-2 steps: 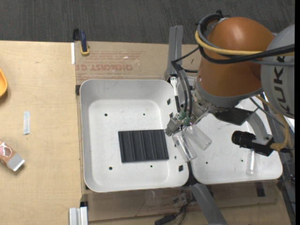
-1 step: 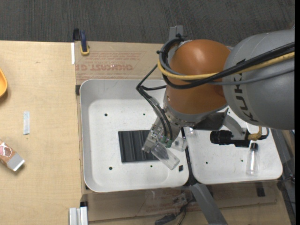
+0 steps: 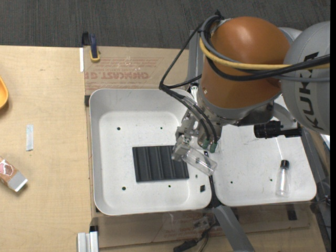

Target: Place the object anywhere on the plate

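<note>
A black ridged rectangular plate (image 3: 155, 164) lies flat in the left bin (image 3: 105, 140), a little below its middle. A small clear vial with a black cap (image 3: 283, 178) lies in the right bin (image 3: 247, 190), near its right side and well away from the plate. My gripper (image 3: 193, 157) hangs low over the left bin's right part, right at the plate's right edge. The orange-banded wrist (image 3: 241, 56) above it hides much of the gap between the two bins. Nothing shows plainly inside the gripper.
A small dark speck (image 3: 202, 188) sits near the left bin's lower right corner. On the wooden bench to the left lie a small grey strip (image 3: 29, 137), a wrapped item (image 3: 11, 175) and an orange object (image 3: 2, 93) at the edge. Cables (image 3: 178, 72) loop off the wrist.
</note>
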